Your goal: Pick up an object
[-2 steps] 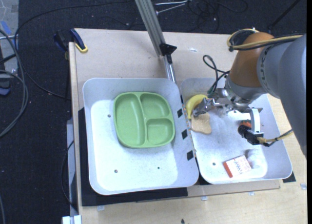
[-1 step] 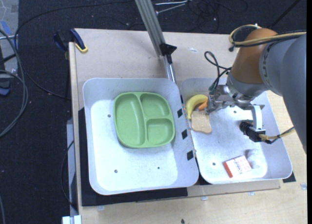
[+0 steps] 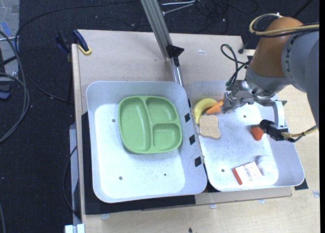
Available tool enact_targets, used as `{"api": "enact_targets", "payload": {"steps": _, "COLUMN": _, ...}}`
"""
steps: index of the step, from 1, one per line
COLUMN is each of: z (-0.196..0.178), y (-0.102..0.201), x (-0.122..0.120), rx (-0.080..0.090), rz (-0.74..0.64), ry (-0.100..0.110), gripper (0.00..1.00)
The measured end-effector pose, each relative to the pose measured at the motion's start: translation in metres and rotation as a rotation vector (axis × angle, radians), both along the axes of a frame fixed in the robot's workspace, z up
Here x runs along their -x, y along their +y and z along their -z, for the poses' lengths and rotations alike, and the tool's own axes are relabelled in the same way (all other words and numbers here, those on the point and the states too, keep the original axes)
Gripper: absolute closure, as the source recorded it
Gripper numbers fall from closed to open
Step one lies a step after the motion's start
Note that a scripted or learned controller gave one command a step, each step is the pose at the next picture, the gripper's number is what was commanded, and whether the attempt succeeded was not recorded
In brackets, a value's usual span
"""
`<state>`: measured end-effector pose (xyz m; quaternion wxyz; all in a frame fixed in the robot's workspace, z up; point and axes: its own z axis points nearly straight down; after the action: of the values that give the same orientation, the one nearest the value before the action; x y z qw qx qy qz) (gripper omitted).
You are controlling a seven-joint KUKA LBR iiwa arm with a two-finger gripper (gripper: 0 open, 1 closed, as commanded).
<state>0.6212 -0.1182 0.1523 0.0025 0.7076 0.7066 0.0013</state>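
My gripper (image 3: 227,103) hangs low over the back left part of the right bin (image 3: 284,163). Its tip sits right against a small orange carrot-like piece (image 3: 216,108), which lies beside a yellow banana (image 3: 202,106). Just in front of them a tan bread slice (image 3: 209,127) lies flat. A small red-orange object (image 3: 257,133) rests to the right, under the arm's cable. A red and white box (image 3: 248,172) lies near the bin's front edge.
The left bin (image 3: 101,176) holds a green divided plate (image 3: 150,124). A slanted metal pole (image 3: 157,19) comes down to the bins' shared back corner. The grey arm with its orange band (image 3: 271,49) covers the bench's back right.
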Motion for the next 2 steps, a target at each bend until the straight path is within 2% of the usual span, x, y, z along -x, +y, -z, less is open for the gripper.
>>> {"api": "enact_targets", "payload": {"steps": 2, "z": -0.096, "y": -0.001, "x": -0.005, "rx": 0.000, "rz": -0.003, "ry": -0.002, "gripper": 1.00}}
